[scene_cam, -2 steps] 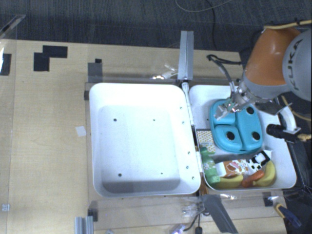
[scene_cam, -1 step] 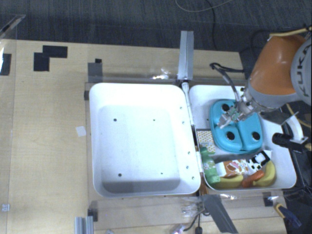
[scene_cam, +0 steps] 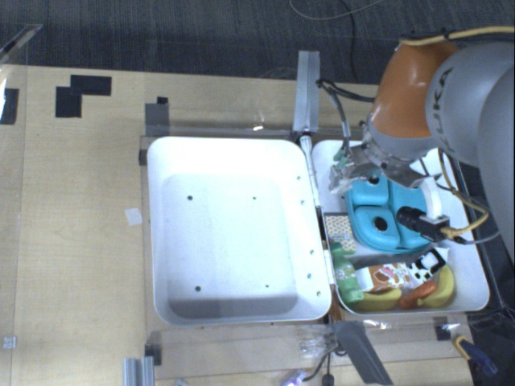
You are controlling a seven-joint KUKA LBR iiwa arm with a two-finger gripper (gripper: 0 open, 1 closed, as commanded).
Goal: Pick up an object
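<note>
1. Hanging over the far part of the right bin (scene_cam: 476, 283), the gripper (scene_cam: 352, 172) sits at the far left corner of a teal plastic object (scene_cam: 372, 217). From this slant I cannot tell whether the two touch.
2. Nothing in the view settles how wide the gripper stands or whether it has hold of anything.
3. The teal object lies in the middle of the right bin, near the wall shared with the left bin (scene_cam: 233, 223). It extends from under the gripper toward the near end.
4. It is smooth, glossy moulded plastic with rounded edges, a blocky body and two shallow dark hollows in its top face.
5. A flat card with a fine dotted pattern (scene_cam: 339, 227) lies just beside its left edge.
6. At the near end of the bin lie a green packet (scene_cam: 345, 270), a printed pack with pictures (scene_cam: 389, 277) and a curved yellow item (scene_cam: 386, 300), crowded together.
7. Both bins are shallow, white and round-cornered.
</note>
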